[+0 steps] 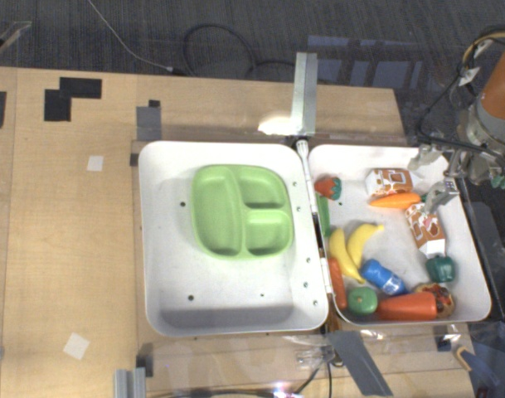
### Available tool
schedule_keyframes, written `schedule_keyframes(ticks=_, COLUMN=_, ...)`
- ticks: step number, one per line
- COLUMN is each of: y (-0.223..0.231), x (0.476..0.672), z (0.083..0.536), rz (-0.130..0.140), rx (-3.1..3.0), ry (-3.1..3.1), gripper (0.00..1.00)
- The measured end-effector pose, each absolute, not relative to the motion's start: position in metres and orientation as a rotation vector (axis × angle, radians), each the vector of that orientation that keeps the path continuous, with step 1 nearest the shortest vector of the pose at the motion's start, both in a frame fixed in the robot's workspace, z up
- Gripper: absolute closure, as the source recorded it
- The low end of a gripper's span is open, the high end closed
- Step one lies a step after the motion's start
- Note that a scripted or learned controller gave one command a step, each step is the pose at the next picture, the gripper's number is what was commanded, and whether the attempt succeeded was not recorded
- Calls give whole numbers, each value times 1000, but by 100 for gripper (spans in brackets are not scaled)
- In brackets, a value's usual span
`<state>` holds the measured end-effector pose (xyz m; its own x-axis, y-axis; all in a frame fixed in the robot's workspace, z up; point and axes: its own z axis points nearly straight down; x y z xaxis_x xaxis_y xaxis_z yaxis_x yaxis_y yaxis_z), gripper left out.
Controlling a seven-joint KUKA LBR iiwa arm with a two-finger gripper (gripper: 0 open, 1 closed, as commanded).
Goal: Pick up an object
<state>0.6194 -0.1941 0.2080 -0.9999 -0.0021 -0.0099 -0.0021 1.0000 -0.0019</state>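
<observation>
The right bin (476, 259) holds several toy foods: a red strawberry (327, 186), an orange-and-white snack packet (387, 178), an orange carrot (395, 200), a second packet (424, 227), yellow bananas (356, 245), a blue bottle (382, 276), a green ball (362, 300), a teal piece (440, 268) and a large red-orange carrot (408, 306). My gripper (433, 177) hangs over the bin's far right corner, beside the packets, open with nothing between its fingers.
A green divided plate (240, 210) lies in the left bin (165, 247). A metal post (305, 89) stands behind the divider between the bins. Black cables trail by the arm (494, 114) at the right edge.
</observation>
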Motion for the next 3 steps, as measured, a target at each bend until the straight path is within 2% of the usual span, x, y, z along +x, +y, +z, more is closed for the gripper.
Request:
schedule_keyframes(ticks=1, y=-206, x=583, z=141, rz=-2, rx=59, ry=3137, gripper=0)
schedule_keyframes(ticks=2, y=-205, x=613, z=89, rz=-5, rx=76, ry=3127, gripper=0)
schedule_keyframes(ticks=3, y=-204, x=567, z=89, rz=-2, rx=227, ry=3120, gripper=0)
